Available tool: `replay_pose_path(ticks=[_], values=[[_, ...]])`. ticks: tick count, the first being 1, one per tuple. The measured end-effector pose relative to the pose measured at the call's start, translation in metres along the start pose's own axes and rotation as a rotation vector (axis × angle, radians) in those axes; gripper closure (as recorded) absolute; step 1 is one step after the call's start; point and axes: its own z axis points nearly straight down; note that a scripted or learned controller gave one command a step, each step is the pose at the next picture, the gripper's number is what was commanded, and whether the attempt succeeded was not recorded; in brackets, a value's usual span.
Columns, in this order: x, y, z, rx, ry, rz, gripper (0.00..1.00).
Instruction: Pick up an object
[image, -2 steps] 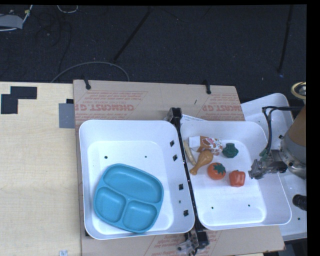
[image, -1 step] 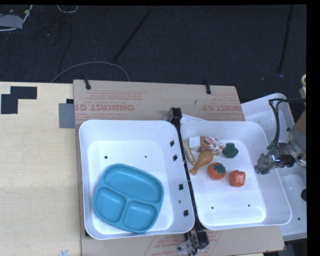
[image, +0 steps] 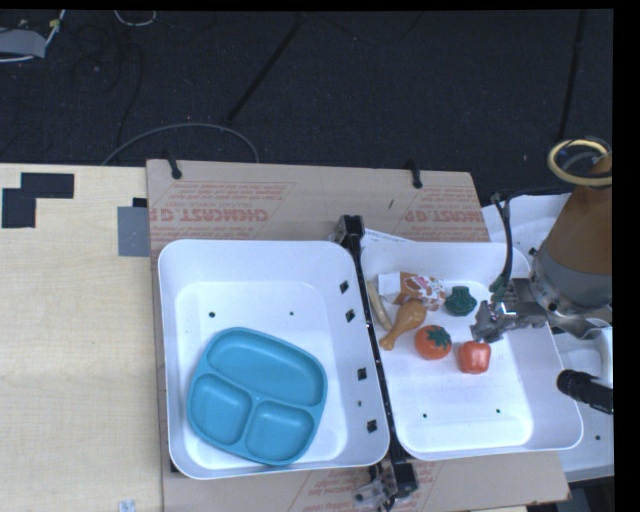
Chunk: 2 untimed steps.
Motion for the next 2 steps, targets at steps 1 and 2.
replay_pose_path(ticks=[1, 2], values=[[0.057, 0.007, 0.005, 0.000, 0.000, 0.000, 1.00], [0.104, 0.020, -0.007, -0.001, -0.001, 0.002, 1.00]])
